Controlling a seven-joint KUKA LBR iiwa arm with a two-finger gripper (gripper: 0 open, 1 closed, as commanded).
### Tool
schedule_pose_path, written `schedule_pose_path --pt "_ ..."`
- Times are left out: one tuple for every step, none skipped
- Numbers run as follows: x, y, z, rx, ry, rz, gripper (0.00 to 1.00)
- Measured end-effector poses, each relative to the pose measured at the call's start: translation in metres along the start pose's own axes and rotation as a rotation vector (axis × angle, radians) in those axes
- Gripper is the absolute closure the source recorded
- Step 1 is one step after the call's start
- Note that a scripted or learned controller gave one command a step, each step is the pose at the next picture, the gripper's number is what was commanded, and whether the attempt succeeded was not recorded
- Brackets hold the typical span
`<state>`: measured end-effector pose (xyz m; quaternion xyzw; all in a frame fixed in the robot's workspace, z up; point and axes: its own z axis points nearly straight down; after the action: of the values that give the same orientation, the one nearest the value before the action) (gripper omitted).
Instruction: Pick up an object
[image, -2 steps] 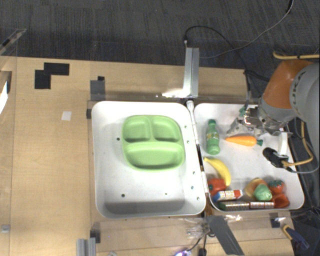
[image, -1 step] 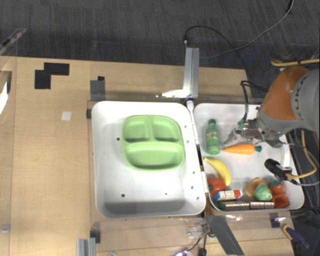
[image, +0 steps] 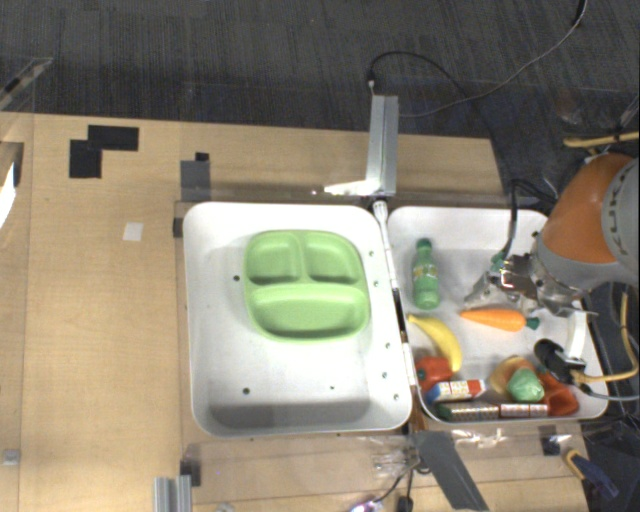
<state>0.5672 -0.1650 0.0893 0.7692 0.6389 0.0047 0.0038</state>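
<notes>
The bench (image: 90, 330) has a pale wood-grain top and carries two shallow white bins with rounded corners, set side by side. The left bin (image: 215, 380) holds one light green plate (image: 305, 283), smooth and matte, moulded with three compartments: two small ones at the far side and one wide one at the near side.

The right bin (image: 470, 235) holds the loose objects. One green bottle (image: 426, 273) lies near the bin's left wall, its cap toward the far end. One orange carrot (image: 493, 319), tapered and smooth, lies across the middle of the bin with a green tip at its right end. One yellow banana (image: 441, 339), curved, lies just below and left of the carrot. Along the near wall sits a tight cluster of small items in red, green, orange and brown; their individual shapes cannot be told apart.

The arm (image: 600, 220) enters from the right, its orange band and grey wrist above the right bin's right edge. The gripper (image: 505, 278) points left and down, just above the carrot's far side. Whether its fingers are spread or pressed together cannot be told; nothing is seen between them.
</notes>
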Motion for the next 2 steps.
schedule_pose_path --pt "-0.002 -0.034 -0.002 -0.005 -0.003 -0.271 0.0" --pt "0.014 -0.077 -0.003 -0.014 -0.005 -0.113 0.0"
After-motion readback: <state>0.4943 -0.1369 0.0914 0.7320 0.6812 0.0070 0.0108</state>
